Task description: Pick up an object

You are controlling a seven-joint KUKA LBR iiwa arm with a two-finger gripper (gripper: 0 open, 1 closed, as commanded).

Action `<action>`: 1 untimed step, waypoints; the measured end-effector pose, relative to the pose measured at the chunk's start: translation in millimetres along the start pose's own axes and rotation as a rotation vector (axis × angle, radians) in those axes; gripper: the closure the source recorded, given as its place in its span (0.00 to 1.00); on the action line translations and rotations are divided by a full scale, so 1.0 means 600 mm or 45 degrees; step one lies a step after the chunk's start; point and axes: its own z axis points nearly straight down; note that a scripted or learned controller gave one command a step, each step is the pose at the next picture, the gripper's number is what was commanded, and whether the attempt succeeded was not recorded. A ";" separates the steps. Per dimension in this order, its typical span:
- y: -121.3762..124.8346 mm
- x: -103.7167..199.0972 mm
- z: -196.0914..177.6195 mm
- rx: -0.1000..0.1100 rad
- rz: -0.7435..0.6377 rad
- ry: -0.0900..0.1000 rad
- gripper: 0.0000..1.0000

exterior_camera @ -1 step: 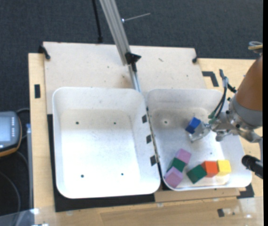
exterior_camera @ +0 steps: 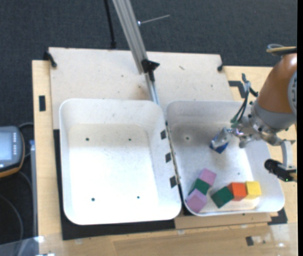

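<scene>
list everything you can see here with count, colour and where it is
bins: 2, white, side by side on the bench, left and right
pink blocks: 2, near front of right bin
green blocks: 2, front of right bin
orange block: 1, front of right bin
yellow block: 1, front right of right bin
blue object: 1, mid right bin, at the gripper tip
handheld screen: 1, grey and orange, far left
metal rail: 1, silver, behind bins
arm: 1, grey with orange band, right edge
gripper: 1, over right bin
</scene>
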 end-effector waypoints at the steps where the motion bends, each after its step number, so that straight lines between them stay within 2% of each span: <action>1: 0.014 0.054 0.086 -0.008 -0.005 -0.002 0.00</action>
